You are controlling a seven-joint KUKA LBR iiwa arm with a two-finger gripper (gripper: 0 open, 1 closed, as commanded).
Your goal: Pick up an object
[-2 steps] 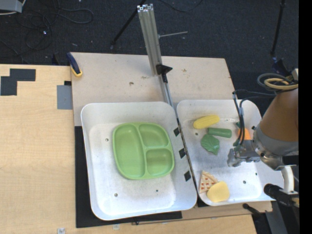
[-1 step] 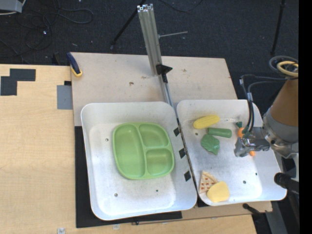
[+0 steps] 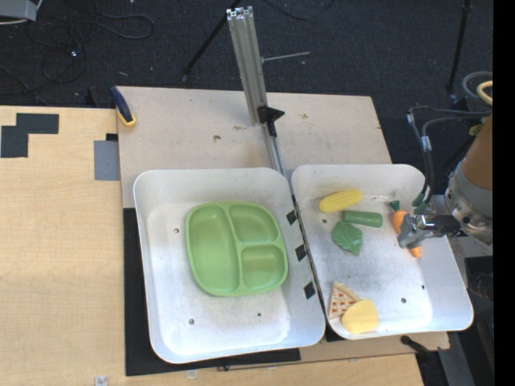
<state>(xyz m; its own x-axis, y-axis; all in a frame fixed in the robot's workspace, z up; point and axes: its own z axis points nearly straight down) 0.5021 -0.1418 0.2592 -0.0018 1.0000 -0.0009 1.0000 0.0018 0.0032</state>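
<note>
Gripper (image 3: 410,236) sits at the right edge of the right bin (image 3: 434,312), low over the bin floor. Orange carrot-like piece (image 3: 400,222) is right at the fingertips, orange showing above and below them. Can't tell if it's actually clamped or how far apart the jaws stand, the fingers are too small and blurred.

Other right-bin contents:
- yellow corn cob (image 3: 340,200) near the back edge, lying roughly crosswise
- green cylinder (image 3: 363,217) just in front of the corn, near touching
- dark green leafy piece (image 3: 348,237) just in front of the cylinder, toward the bin's middle
- waffle-pattern wedge (image 3: 342,298) at the front left corner
- yellow lump (image 3: 360,317) touching the wedge, against the front edge

Left bin (image 3: 161,328): green divided plate (image 3: 236,248) in the middle, three compartments, lying flat.

Aluminium post (image 3: 249,63) stands on the bench behind the seam between the two bins.
</note>
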